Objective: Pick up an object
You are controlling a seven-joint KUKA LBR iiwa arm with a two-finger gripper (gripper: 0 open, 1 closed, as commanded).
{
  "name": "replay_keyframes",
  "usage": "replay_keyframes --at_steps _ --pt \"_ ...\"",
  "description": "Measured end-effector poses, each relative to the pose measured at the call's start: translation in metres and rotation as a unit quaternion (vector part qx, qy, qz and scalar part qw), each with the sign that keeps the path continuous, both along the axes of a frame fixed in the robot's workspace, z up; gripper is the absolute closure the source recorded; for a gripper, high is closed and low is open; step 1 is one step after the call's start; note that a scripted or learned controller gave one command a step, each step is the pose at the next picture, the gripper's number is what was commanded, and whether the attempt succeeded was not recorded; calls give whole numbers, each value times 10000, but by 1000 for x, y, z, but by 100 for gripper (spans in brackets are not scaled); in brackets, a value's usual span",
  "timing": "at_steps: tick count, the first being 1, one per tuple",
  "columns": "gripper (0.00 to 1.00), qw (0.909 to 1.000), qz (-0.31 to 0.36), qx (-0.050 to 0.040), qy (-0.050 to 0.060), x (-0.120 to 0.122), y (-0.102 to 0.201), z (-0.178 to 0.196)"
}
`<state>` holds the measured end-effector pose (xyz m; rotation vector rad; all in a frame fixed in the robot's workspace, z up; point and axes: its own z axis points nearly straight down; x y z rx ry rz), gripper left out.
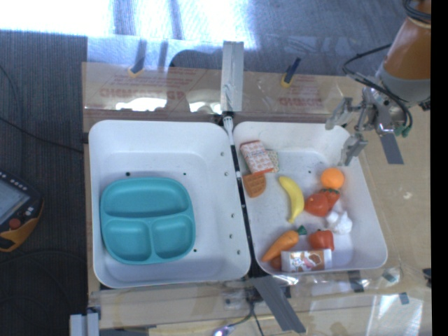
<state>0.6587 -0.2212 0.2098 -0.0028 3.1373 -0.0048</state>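
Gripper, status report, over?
Gripper above right bin's far right corner, holding nothing visible. Orange nearest below it. Tomato, banana close by.

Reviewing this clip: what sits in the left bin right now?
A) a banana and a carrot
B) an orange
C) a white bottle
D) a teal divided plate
D: the teal divided plate lies in the left bin, while the banana, carrot and orange are all in the right bin.
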Motion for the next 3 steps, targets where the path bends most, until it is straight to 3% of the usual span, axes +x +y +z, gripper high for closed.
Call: replay_keyframes --at_steps 1,2,3 --pt "0 9976 -688 2 -10 -23 4 -113" --pt "0 9965 -834 14 -51 -55 99 -119" --pt "100 9965 -832 -11 -84 -53 98 -107"
